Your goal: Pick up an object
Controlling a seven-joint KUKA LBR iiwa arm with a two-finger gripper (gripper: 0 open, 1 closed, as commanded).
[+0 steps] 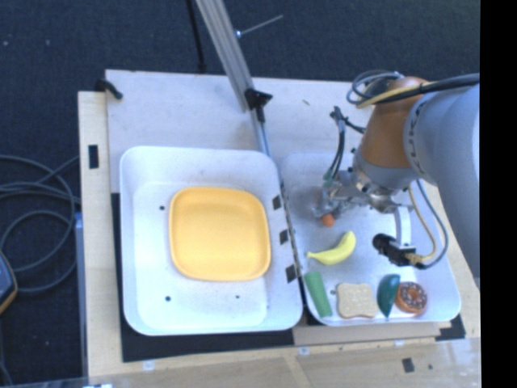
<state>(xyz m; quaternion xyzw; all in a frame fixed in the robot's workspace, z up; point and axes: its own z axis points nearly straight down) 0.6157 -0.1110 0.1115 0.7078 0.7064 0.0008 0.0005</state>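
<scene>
Two bins side by side on the bench (97, 217). Left bin (137, 168) holds a square plate (219, 233), roughly centred. Right bin (444, 297) holds the rest. Arm (420, 136) reaches in from the right over the right bin's far half; gripper (331, 204) sits low near that bin's left wall, just above a small round item (327, 220), too small to identify. Banana (335, 250) lies nearer the front than this. Along the front wall, left to right: cucumber (317, 294), bread slice (355, 300), pepper (388, 294), donut (411, 297). Metal pole (226, 43) slants behind the bins.
</scene>
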